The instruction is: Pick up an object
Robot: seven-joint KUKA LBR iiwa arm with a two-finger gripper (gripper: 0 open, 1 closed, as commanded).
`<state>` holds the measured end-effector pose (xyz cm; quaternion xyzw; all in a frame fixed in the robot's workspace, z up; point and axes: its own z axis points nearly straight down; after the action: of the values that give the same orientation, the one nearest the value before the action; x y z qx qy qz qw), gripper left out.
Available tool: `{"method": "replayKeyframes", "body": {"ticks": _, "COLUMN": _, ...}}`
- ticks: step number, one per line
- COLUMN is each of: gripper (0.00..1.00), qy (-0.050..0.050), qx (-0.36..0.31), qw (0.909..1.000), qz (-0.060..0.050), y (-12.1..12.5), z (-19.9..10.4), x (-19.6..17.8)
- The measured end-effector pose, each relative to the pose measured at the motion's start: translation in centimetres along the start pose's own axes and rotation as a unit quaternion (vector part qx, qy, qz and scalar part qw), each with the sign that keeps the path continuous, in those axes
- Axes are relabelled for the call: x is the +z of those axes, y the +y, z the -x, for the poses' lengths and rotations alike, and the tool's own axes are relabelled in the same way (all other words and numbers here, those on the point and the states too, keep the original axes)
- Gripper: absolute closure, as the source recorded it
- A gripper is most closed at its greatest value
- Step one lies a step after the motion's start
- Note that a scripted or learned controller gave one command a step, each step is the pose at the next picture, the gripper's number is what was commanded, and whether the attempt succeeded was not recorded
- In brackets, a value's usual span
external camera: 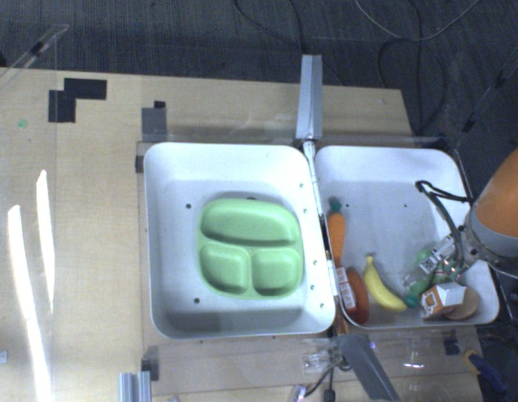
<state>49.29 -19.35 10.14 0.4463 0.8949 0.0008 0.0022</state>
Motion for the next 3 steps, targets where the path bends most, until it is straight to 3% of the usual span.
{"method": "replayKeyframes", "body": {"ticks": 1, "gripper": 1.00, "qy": -0.002, "qx": 0.001, "qw": 1.0000, "qz": 0.002, "y": 0.2, "z": 0.1, "x": -1.0}}
{"method": "replayKeyframes", "body": {"ticks": 2, "gripper": 1.00, "qy": -0.002, "qx": -0.006, "qw": 1.0000, "qz": 0.001, "y": 4.5, "z": -5.4, "x": -12.5}}
{"method": "replayKeyframes", "body": {"ticks": 3, "gripper": 1.00, "qy": 0.000, "qx": -0.007, "qw": 1.0000, "qz": 0.000, "y": 14.6, "z": -5.1, "x": -12.9}}
